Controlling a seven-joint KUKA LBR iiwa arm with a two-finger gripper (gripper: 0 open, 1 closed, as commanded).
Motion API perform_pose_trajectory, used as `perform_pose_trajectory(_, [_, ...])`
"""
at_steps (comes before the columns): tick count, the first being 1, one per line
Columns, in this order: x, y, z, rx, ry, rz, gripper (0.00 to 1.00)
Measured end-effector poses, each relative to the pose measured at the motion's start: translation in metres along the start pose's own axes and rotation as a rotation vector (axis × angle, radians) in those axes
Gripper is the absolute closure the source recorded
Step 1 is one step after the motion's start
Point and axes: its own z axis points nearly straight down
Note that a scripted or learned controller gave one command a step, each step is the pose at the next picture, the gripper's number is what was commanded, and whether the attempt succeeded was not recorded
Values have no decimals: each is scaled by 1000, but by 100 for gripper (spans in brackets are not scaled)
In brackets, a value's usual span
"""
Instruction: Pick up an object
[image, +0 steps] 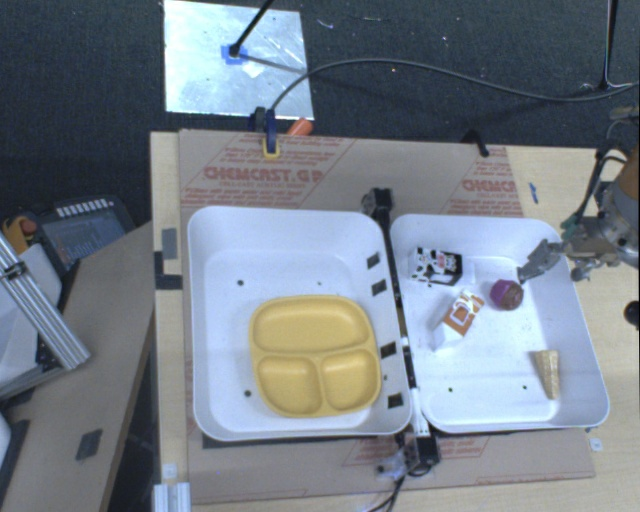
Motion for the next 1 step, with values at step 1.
perform_pose_trajectory(1, [0,3,-6,-11,-3,-3,0])
